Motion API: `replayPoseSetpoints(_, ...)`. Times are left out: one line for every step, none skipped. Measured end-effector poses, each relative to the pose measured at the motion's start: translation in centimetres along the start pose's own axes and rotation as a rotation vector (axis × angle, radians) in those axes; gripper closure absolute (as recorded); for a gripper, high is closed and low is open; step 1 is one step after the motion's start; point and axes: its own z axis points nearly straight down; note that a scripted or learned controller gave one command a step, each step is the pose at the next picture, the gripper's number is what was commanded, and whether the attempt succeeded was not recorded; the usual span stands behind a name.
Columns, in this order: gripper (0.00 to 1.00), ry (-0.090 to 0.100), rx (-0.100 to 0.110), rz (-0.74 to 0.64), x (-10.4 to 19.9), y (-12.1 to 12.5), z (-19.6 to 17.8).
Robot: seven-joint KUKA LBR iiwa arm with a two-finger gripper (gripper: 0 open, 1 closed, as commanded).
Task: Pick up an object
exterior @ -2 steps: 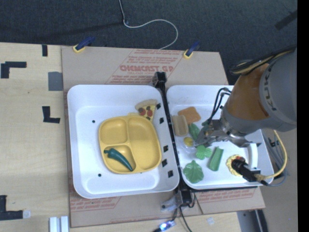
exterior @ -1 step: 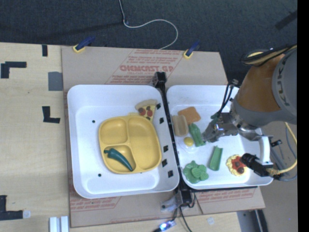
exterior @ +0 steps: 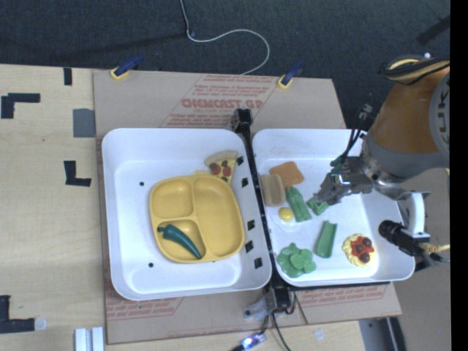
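We see two white bins side by side, the left bin (exterior: 121, 196) and the right bin (exterior: 387, 269), meeting along a black divider. The gripper (exterior: 322, 199) reaches into the right bin from the right, low over the food; we cannot tell whether it grips anything.

Just beside its tip lie a small green piece (exterior: 318, 207) and a green pod (exterior: 296, 202). A yellow ball (exterior: 286, 213), a tan slab (exterior: 274, 189) and an orange piece (exterior: 287, 172) crowd the bin's left part, near the divider. Nearer the front rim sit one green stick (exterior: 326, 238), one leafy green cluster (exterior: 296, 259) and one round red-and-yellow item (exterior: 360, 248). Bare floor shows along the far wall.

The left bin holds one yellow divided plate (exterior: 208, 210) bearing one dark green pepper (exterior: 180, 238), with a pizza slice (exterior: 223, 165) touching its far rim. Wide bare floor rings the plate.
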Motion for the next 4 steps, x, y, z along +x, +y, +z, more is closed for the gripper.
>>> replayPoseSetpoints(1.00,0.001,0.003,-0.005,4.2,4.2,1.0)
replayPoseSetpoints(1.00,0.002,0.001,-0.005,8.2,8.3,-0.1)
replayPoseSetpoints(1.00,0.002,0.001,-0.006,13.1,11.9,-0.4)
replayPoseSetpoints(1.00,-0.001,0.005,0.001,12.7,11.1,0.0)
